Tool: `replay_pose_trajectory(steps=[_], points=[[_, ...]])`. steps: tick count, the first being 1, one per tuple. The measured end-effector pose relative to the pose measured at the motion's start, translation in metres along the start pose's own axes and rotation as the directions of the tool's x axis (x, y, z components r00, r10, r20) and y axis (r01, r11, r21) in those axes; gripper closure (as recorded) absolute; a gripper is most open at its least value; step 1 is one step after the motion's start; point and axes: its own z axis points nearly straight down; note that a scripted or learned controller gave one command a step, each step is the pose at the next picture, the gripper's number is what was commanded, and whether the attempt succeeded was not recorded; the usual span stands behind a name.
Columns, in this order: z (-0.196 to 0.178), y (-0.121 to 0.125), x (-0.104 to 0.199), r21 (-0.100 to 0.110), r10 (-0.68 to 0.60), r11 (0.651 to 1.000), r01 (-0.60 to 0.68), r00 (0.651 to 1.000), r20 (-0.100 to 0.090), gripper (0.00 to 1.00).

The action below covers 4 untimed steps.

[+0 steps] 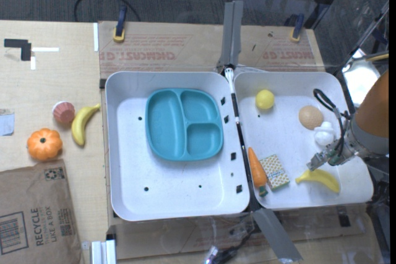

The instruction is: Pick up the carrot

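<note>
We are looking down on a bench (pixel 55 77) carrying two white bins, and our target, the carrot (pixel 257 168), is lying in the right bin (pixel 291 85) hard against its left wall, at about eight o'clock from that bin's centre. It is lying lengthwise along the wall, pointed end toward twelve o'clock, green stub toward six. That placement is making things awkward, we judge: one side of the carrot is touching or almost touching the wall, and a small patterned sponge block (pixel 274 171) is sitting just beside it at three o'clock, so there is little free room on either flank for a finger to slip in.

Our claw (pixel 323 159) is hovering at the opposite side of the same bin, around four o'clock from its centre, just above the near end of a yellow banana (pixel 320 179) and below a crumpled white object (pixel 324 133) and a tan egg (pixel 310 117). We cannot tell whether it is spread wide or closed; nothing is visible between its tips. A lemon (pixel 265 99) is resting near the bin's top left.

The left bin (pixel 124 133) is holding a teal divided plate (pixel 184 123). Out on the bench at nine o'clock, a second banana (pixel 83 123), a small pumpkin (pixel 44 144) and a pinkish fruit (pixel 64 112) are lying well apart from the work.
</note>
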Motion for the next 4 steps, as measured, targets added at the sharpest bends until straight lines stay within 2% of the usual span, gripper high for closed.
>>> replay_pose_trajectory(steps=[1,2,3,4], points=[[0.031,0.025,0.056,-0.001,0.202,0.979,-0.202,0.979,0.001,1.00],[-0.069,0.052,0.121,0.000,0.587,0.810,-0.587,0.810,0.002,1.00],[-0.069,0.061,0.142,-0.001,0.853,0.522,-0.853,0.522,0.003,1.00],[-0.088,0.045,0.101,0.000,0.852,0.523,-0.852,0.523,0.003,1.00]])
